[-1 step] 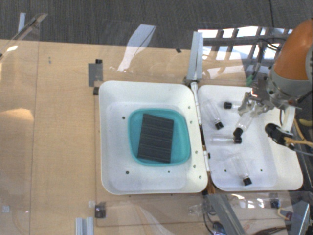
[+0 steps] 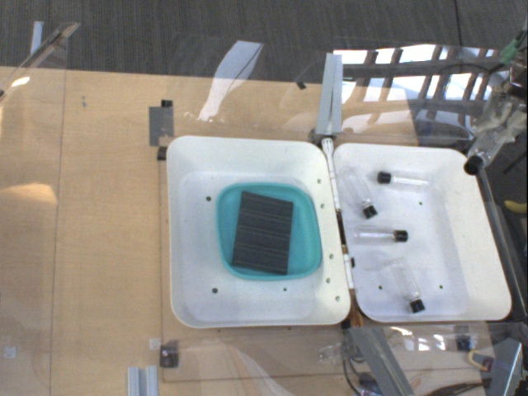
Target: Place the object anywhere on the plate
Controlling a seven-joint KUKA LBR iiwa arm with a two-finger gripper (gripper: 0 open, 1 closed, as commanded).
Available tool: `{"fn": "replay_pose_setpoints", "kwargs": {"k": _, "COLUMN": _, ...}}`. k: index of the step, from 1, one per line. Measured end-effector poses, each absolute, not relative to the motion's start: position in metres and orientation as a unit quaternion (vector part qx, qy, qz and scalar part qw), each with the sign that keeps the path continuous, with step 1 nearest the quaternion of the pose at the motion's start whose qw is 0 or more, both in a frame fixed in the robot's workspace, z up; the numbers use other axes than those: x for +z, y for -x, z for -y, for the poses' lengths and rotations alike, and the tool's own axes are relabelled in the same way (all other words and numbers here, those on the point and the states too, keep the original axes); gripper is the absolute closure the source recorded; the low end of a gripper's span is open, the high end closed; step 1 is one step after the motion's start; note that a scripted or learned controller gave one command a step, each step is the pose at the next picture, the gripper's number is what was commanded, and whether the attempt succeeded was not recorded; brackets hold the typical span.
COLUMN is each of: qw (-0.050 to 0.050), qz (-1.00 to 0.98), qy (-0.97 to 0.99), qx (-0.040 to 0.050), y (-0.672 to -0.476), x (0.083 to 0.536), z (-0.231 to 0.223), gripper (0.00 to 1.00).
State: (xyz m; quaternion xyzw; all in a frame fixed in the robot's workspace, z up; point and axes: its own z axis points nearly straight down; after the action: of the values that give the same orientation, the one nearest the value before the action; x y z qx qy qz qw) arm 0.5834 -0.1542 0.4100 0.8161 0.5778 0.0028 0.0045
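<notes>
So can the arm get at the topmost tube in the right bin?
Probably yes: the tube lies alone and uncovered in the open right bin, with the arm at that bin's upper right corner.

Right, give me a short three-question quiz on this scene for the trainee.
1. True or false: the dark ribbed block lies on the teal plate.
2. How many black-capped clear tubes lie in the right bin? A two, B four, C six.
3. Which bin holds the plate?

Key: 1 true. 2 B. 3 the left bin.
</notes>
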Motion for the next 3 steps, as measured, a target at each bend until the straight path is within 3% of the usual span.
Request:
{"fn": "replay_pose_setpoints", "kwargs": {"k": 1, "qw": 0.004, "qz": -0.578, "qy": -0.816, "qx": 0.0024, "y": -0.583, "x": 0.410, "z": 0.154, "gripper": 0.00}}
{"fn": "replay_pose_setpoints", "kwargs": {"k": 2, "qw": 0.005, "qz": -0.526, "qy": -0.851, "qx": 0.0018, "y": -0.580, "x": 0.434, "z": 0.197, "gripper": 0.00}}
{"fn": "replay_pose_setpoints", "kwargs": {"k": 3, "qw": 0.004, "qz": -0.472, "qy": -0.881, "qx": 0.0016, "y": -0.578, "x": 0.434, "z": 0.197, "gripper": 0.00}}
